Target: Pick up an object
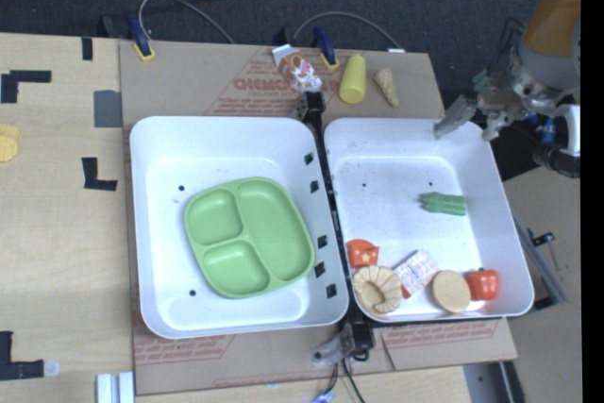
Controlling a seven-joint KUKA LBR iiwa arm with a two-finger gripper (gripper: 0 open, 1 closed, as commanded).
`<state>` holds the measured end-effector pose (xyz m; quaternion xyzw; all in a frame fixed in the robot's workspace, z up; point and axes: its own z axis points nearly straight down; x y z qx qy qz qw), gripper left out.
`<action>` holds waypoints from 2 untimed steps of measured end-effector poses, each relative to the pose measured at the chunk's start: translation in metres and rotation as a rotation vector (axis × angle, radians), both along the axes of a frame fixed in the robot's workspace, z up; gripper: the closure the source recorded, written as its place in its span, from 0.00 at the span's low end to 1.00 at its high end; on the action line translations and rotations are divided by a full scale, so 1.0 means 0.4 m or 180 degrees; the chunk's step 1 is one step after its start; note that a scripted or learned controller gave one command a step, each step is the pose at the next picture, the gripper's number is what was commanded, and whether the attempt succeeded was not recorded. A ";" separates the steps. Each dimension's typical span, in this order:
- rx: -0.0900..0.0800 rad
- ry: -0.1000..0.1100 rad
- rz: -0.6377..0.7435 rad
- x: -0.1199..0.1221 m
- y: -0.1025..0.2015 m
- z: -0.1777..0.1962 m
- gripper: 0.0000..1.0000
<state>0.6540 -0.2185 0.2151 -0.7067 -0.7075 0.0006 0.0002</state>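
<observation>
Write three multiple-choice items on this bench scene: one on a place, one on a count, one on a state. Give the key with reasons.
1. Where does the green divided plate lie?
A. In the left bin
B. In the right bin
C. On the cardboard behind the bins

2. How many compartments does that plate have?
A. Two
B. Three
C. Five

3. How does the gripper stand to the green object in the right bin?
A. It clamps it
B. It presses it flat
C. It is apart from it, over the bin's far right corner

Key: 1 A, the plate rests on the left bin's floor. 2 B, ridges part it into three wells. 3 C, bare bin floor shows between the gripper and the green object.
</observation>
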 end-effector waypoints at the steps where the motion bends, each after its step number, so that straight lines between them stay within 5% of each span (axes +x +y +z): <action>1: 0.0001 -0.0002 0.0000 -0.112 -0.011 -0.303 0.00; 2: 0.0002 0.0000 0.0003 -0.112 -0.009 -0.280 1.00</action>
